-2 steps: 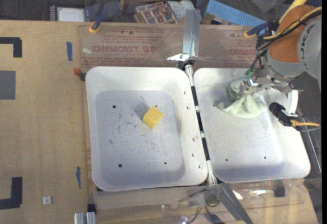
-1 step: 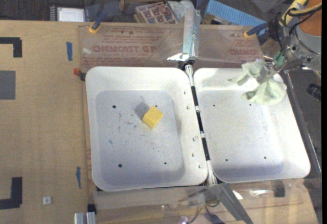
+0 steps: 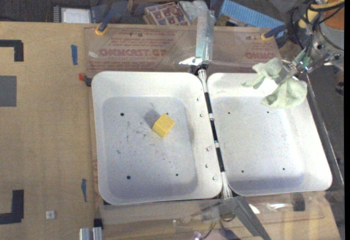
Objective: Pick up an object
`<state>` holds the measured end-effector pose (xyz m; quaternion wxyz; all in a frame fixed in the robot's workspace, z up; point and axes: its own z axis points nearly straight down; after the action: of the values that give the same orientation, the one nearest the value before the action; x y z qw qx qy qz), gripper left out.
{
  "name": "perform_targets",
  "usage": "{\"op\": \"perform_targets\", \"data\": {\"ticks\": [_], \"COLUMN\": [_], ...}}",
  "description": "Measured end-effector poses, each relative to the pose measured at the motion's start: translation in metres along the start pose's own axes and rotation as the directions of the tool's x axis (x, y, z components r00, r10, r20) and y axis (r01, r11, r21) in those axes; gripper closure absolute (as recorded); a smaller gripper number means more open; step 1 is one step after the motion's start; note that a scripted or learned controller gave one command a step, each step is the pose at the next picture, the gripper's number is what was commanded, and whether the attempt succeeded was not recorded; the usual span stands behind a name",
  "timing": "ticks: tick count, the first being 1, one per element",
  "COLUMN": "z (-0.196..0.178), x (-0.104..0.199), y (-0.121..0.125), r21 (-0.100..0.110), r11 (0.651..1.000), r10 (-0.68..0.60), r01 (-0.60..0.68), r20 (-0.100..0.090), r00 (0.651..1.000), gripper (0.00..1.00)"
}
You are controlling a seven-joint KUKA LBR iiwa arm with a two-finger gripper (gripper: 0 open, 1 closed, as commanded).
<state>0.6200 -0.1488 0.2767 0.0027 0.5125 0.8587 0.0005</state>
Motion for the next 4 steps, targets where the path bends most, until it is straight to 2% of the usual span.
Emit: {"op": "perform_targets", "data": {"ticks": [1, 2, 3, 4], "z": [0.078, 0.087, 0.091, 0.054], "x": [0.057, 0.073, 0.088, -0.006], "y": [0.022, 0.048, 0.044, 0.022], "r21": [0.0, -0.003, -0.002, 0.0], "r11": [0.868, 0.622, 0.64, 0.972], "r10": [-0.496, -0.783, -0.768, -0.236], "r01": [0.496, 0.783, 0.768, 0.236], "r20": [-0.004, 0.001, -0.004, 0.0], "r00": [0.868, 0.622, 0.64, 0.972], "gripper": [0.0, 0.0, 0.0, 0.0]}}
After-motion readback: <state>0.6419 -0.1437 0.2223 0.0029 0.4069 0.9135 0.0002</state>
